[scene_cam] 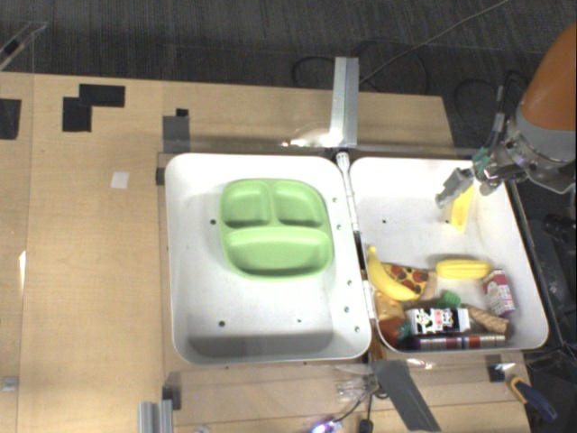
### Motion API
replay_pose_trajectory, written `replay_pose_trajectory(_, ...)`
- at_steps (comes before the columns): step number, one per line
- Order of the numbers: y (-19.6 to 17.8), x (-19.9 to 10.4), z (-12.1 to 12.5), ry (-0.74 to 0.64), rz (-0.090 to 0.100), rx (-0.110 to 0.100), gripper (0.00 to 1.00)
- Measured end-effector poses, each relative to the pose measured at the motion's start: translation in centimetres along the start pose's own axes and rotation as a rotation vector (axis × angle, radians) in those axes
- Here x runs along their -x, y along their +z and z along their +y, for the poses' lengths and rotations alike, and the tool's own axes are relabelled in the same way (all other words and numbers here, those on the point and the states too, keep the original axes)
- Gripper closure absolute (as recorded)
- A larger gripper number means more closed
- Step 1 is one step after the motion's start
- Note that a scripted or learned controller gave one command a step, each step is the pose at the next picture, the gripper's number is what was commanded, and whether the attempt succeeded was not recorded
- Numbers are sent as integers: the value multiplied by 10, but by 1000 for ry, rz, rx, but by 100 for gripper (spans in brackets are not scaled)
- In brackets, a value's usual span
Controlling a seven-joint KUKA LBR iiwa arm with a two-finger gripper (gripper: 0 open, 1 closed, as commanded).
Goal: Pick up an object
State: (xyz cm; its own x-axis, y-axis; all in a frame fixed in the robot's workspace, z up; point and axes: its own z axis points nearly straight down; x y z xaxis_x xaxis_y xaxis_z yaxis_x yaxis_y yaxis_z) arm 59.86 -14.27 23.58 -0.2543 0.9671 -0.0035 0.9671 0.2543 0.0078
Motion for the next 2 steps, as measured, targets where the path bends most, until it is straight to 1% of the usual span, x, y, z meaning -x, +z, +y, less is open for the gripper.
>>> replay_pose_trajectory(1, 14, 68, 12, -101, 0, -1, 0)
replay_pose_trajectory(2, 124, 66, 12, -197, 3, -5, 0)
